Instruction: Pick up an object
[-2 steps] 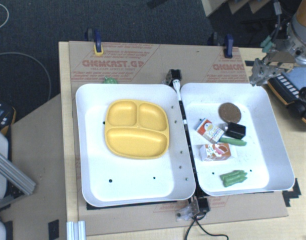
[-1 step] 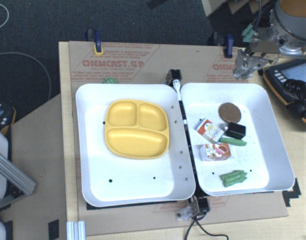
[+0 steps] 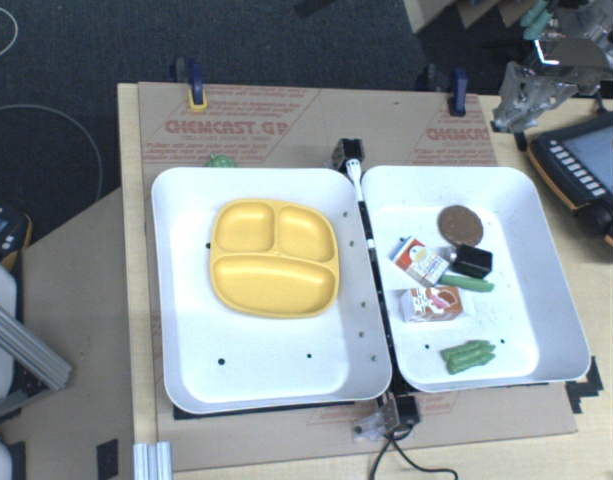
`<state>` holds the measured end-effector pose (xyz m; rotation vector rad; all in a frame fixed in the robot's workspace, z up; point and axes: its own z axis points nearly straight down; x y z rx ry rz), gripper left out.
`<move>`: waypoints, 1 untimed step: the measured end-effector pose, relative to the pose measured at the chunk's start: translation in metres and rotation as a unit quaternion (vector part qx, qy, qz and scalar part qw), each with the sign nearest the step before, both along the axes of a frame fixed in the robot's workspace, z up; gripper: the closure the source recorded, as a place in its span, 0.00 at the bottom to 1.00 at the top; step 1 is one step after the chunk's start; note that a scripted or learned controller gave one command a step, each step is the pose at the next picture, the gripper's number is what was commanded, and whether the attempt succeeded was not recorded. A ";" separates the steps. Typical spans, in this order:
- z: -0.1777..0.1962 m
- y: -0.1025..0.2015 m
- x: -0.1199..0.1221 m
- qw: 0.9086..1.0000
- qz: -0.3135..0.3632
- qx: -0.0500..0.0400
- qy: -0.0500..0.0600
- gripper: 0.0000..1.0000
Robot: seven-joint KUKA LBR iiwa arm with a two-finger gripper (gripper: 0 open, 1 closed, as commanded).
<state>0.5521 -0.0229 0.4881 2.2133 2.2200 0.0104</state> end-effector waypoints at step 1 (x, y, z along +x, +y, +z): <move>-0.095 0.003 -0.050 1.000 -0.003 0.000 0.011 1.00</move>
